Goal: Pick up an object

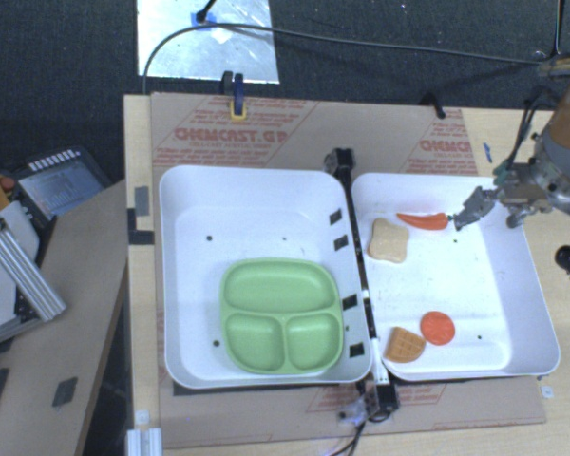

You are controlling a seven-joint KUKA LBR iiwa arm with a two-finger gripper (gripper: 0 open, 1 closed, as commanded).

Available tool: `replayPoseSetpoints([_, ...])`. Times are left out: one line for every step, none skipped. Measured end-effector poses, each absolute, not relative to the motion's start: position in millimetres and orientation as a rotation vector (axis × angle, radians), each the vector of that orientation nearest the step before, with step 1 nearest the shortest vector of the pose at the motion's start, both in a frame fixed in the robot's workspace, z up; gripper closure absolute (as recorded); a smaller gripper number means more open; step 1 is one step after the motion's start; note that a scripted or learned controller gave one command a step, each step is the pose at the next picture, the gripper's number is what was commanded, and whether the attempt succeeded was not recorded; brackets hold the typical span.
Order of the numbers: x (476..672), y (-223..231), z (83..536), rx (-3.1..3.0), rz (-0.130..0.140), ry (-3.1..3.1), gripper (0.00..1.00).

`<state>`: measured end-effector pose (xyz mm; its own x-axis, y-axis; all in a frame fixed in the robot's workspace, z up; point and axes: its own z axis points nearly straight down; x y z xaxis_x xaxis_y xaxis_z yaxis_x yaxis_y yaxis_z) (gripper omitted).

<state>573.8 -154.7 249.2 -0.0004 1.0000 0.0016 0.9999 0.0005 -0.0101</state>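
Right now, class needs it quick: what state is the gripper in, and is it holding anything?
Gripper: over the right bin beside the red pepper; open or shut cannot be told; nothing visibly held.

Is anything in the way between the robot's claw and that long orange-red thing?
Nothing visible is. The gripper sits just right of the orange-red piece, with bare bin floor around them. The tan bread piece lies on the far side, to the left.
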Motion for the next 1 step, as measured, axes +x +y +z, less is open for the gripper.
replayPoseSetpoints([576.0, -154.3, 256.0, -2.219, -0.001, -2.226, 0.00])
